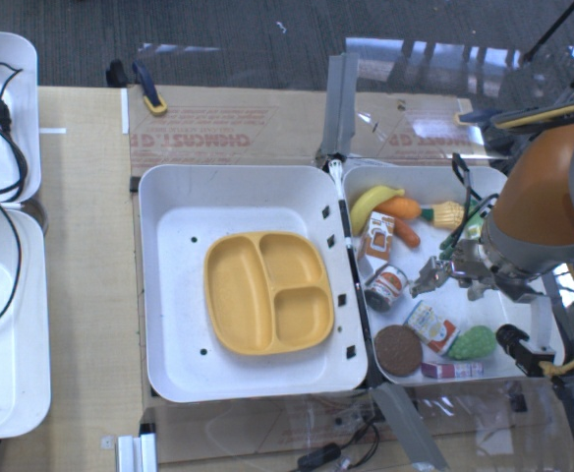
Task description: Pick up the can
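two shallow white bins side by side on the bench. in the left bin [169,264], a yellow divided plate [267,291] lying flat near the middle. in the right bin [366,180], a crowd of small things: a banana [371,203] at the far left corner, a carrot [403,207] just beside it, a corn cob [444,213] further right, a small orange-and-white carton [378,236] below the banana. the can [386,285] lying on its side near the bin's left wall, below the carton — silver end turned toward the divider. nearer the front edge, a dark brown round disc [399,349], a small white-and-orange box [431,325] and a green lumpy toy [474,342], with a flat pinkish packet [454,370] along the rim.

reaching in from the right, the grey arm with its orange band [552,190], the gripper [434,275] low over the right bin, just right of the can and apart from it. fingers spread, nothing between them.
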